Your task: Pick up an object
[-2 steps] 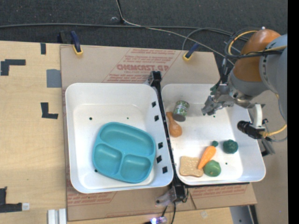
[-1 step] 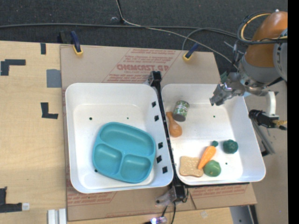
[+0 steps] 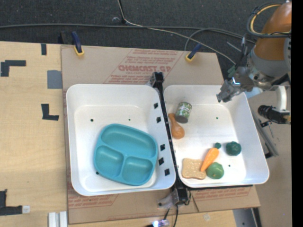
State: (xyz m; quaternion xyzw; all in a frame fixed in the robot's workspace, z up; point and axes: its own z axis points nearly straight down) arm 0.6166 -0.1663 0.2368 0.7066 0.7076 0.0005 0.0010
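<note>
At the upper right corner of the right-hand shallow white plastic bin (image 3: 253, 141), my dark two-finger gripper (image 3: 226, 94) hung over the rim, grey wrist and orange band rising behind it toward the frame's edge. Whether it was spread or closed I could not tell from that angle, and nothing showed in its grasp, so I judged the pick not yet begun.

Nearest below me, well apart, lay a small grey-green tin can (image 3: 183, 111) tipped on its side, and just beside it a tan and orange drumstick-shaped toy (image 3: 175, 127) against the divider. Farther down sat a dark green round toy vegetable (image 3: 233, 148), an orange toy carrot (image 3: 209, 159) touching a lighter green round toy (image 3: 215, 170), and a beige slice of toy bread (image 3: 192, 169).

Across the divider, the left white bin (image 3: 75, 126) held a teal sectioned plastic tray (image 3: 125, 153).

All the work remained: choose a thing, descend, close, lift
</note>
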